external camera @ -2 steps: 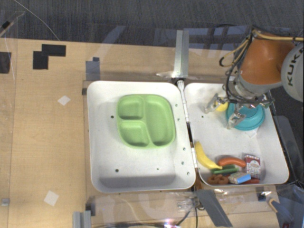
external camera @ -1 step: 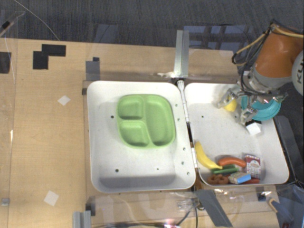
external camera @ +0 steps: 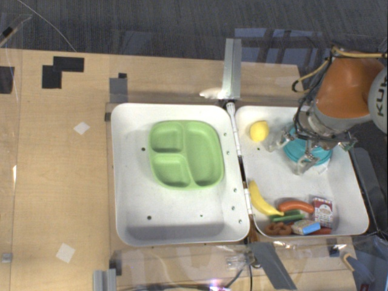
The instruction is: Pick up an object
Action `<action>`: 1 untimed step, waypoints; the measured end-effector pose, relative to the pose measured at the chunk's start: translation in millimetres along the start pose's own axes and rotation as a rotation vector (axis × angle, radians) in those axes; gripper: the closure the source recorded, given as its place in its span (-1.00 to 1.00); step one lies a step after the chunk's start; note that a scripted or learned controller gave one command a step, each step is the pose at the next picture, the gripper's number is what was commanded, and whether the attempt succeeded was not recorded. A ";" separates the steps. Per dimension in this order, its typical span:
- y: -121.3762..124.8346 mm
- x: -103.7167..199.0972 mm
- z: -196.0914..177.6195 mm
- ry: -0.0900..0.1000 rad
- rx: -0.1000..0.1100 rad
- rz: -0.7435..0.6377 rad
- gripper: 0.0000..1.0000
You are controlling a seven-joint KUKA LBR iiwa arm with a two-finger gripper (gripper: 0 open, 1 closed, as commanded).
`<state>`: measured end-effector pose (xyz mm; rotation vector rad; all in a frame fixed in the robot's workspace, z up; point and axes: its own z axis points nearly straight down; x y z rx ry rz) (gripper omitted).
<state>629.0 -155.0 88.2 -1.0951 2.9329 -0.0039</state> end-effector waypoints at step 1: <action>18.8 13.0 -2.0 0.003 -0.002 0.063 -1.00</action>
